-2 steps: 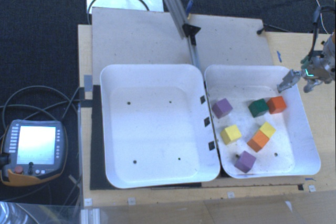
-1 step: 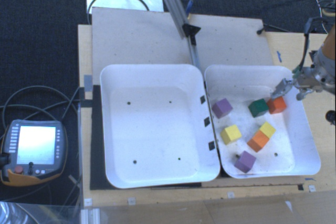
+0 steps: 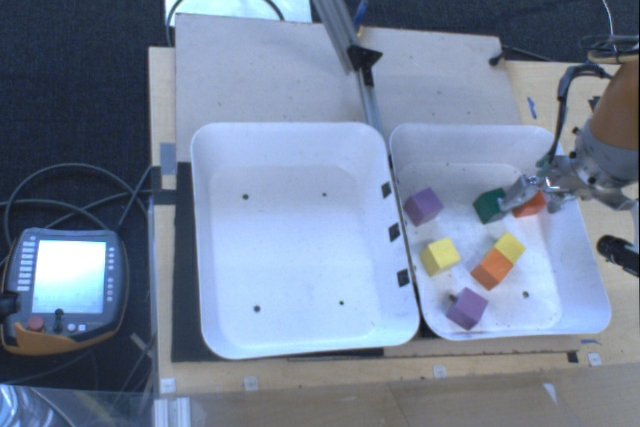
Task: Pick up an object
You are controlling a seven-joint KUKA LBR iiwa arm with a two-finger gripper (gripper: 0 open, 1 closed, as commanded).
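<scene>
Even, fairly bright light falls from overhead, and the two white bins come out almost washed, their rims glaring a little. Shadows are soft and short, tucked close under the small blocks. The pendant screen at the left glows pale blue-white. The picture is grainy and slightly soft, perhaps softest near the pincer.

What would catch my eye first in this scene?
The bright blocks scattered in the right bin: a purple block, a yellow block, an orange block. Next, the robot's pincer at that bin's far right, beside a green block. The left bin draws less notice.
</scene>
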